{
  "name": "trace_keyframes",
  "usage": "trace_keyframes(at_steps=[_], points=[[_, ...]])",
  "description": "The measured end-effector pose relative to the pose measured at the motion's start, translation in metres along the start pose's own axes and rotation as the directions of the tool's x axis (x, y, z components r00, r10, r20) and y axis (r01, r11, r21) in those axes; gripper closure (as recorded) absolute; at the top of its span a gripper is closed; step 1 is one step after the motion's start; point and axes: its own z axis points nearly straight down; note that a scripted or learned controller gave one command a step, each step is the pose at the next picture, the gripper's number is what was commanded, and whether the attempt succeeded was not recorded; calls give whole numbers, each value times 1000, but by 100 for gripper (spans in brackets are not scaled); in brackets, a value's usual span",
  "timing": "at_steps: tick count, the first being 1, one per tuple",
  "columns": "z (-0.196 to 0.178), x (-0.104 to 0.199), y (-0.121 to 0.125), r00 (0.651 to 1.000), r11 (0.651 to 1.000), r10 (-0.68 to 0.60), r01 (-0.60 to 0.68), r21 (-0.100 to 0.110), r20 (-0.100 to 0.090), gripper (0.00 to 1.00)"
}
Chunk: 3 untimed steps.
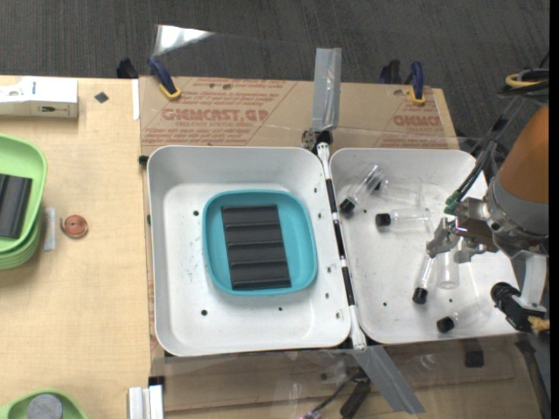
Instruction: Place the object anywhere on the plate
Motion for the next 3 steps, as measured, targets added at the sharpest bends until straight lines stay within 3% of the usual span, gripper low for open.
trace_keyframes(at_steps=[1, 2, 3], points=[[20, 104, -28, 998, 998, -57, 57, 2, 0, 100], [20, 104, -27, 998, 998, -57, 57, 2, 0, 0], [78, 2, 34, 974, 974, -226, 226, 1, 0, 0]])
